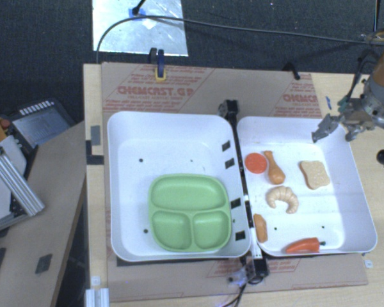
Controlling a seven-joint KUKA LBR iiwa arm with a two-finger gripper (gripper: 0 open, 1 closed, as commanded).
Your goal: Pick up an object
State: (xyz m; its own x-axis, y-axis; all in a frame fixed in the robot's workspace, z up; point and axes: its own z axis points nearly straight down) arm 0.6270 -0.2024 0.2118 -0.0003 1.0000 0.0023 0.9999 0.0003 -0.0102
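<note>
Hanging over the upper right corner of the right bin (355, 190), the gripper (338, 128) shows two dark fingers spread apart with nothing between them, so it is released and carries no object. The grey arm (381, 101) enters from the right edge, its orange band just visible at the top.

All the pickable things lie on the floor of the right bin, below and to the left of the gripper and apart from it. A red tomato slice (256, 164) sits near the bin's left wall, touching or nearly touching an orange chicken drumstick (274, 166) that lies at a slant just beside it. A slice of bread (315, 174) rests to the right of the drumstick, nearest the gripper. A pale croissant (283, 197) lies below the drumstick, near the bin's middle. A small orange piece (260, 227), too small to identify, lies against the left wall lower down. A red-orange chili pepper (303, 245) with a dark stem lies along the bin's front wall.

The left bin (125, 171) holds a green divided plate (191, 211) with three compartments, set toward its front. Both bins stand on a cardboard sheet (179, 88) printed with red lettering.
</note>
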